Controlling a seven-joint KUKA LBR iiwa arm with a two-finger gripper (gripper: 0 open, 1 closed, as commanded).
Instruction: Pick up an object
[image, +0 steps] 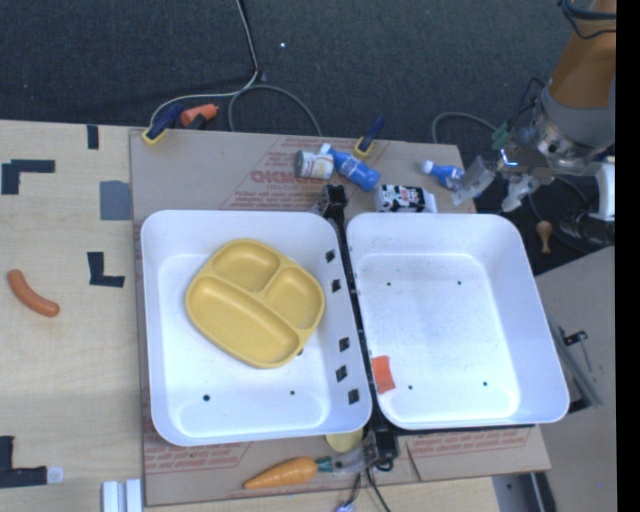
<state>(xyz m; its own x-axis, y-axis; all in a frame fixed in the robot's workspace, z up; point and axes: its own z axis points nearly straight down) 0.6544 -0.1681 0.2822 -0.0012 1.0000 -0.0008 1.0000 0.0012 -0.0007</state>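
A yellow divided plate (256, 300) lies in the left white bin (170, 400). A small orange-red flat piece (382, 374) rests near the front left corner of the right white bin (530, 330). My gripper (497, 184) hangs above the bench beyond the right bin's far right corner, outside both bins. Its two fingers stand apart with nothing between them. The orange band of the arm (585, 65) rises at the top right.
Beyond the bins lie a blue-and-white bottle (340, 164), a black-and-white item (404, 198) and clamps (182, 118). A toy carrot (280, 473) lies in front of the bins. A toy sausage (33, 293) sits on the wooden table at left. Cables run across the dark floor behind.
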